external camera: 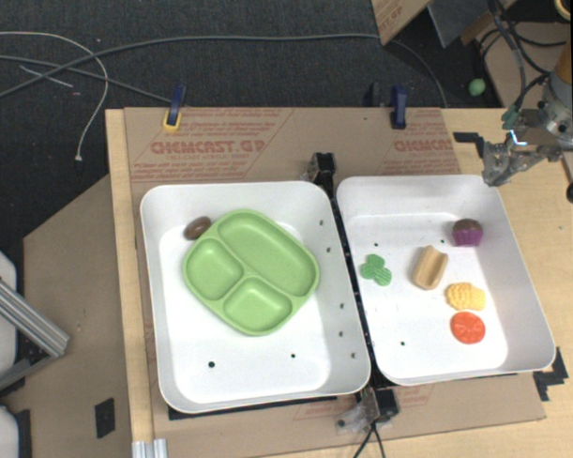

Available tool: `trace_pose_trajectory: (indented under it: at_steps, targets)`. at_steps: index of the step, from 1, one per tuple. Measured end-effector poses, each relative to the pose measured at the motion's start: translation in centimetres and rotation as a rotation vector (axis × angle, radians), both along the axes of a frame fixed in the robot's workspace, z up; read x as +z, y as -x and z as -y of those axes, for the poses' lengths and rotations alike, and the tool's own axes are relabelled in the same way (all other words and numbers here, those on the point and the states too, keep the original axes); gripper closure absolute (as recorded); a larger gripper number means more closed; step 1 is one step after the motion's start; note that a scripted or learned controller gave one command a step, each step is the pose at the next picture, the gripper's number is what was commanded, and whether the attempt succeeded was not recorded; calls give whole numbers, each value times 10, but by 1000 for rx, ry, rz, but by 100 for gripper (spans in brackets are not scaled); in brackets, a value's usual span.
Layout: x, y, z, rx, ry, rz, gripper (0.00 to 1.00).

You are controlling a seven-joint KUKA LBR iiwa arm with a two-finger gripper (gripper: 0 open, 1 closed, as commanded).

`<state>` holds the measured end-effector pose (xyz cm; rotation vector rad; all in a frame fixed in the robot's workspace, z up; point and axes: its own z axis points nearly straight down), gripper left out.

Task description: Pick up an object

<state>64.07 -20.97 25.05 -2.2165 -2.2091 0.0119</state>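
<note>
The gripper [506, 169] is hovering past the far right corner of the right bin [403, 351]; its finger state cannot be told. Inside that bin, a purple piece [468, 232], tan bread roll [429, 267], yellow corn [465, 296], red tomato [468, 328] and green broccoli [375, 270] are lying.

You've got a pale green three-compartment plastic plate [251, 271] and a small brown oval piece [197, 227] in the white left bin [179, 368]. Right white bin [525, 328]: purple round piece [467, 232], tan cylinder [429, 267], yellow corn-like piece [465, 296], orange-red disc [467, 328], green leafy piece [374, 270].
</note>
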Motion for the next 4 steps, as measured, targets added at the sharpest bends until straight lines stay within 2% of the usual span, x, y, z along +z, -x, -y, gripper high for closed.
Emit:
trace_pose_trajectory:
  at_steps: [1, 4]
  targets:
    - [9, -2, -1, 4, 3, 14, 0]
    - [-130, 13, 12, 4, 2, 11, 0]
